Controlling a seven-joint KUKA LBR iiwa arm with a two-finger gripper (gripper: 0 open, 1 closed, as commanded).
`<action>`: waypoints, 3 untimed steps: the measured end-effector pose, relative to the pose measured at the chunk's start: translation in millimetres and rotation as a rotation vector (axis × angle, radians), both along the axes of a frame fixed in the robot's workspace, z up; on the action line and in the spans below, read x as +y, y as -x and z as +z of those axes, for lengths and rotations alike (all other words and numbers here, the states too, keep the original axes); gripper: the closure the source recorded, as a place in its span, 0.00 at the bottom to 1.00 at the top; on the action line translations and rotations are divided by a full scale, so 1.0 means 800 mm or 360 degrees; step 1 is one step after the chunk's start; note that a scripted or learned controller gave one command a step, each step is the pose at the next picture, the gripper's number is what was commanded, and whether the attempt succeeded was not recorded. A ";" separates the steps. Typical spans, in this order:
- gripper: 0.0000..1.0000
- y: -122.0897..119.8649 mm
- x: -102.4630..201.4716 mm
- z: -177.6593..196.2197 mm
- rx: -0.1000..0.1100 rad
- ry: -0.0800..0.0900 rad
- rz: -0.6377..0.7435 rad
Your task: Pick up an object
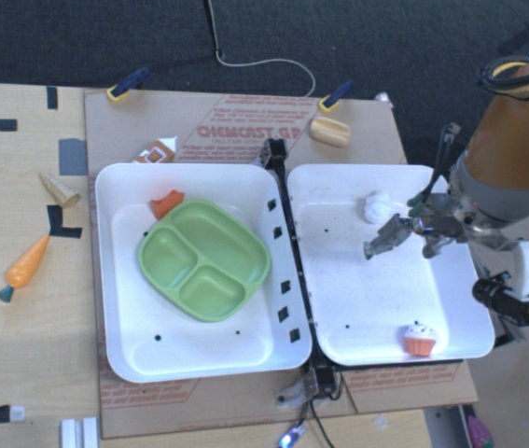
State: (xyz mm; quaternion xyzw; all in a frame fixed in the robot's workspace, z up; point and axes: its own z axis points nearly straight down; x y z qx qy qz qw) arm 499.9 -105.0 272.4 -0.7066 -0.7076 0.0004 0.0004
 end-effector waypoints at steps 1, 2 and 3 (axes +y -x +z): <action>1.00 0.000 0.001 0.012 0.0002 0.0000 0.0002; 1.00 0.021 0.085 0.064 -0.0004 -0.0002 0.0011; 1.00 -0.076 0.180 0.067 -0.0008 0.0000 0.0011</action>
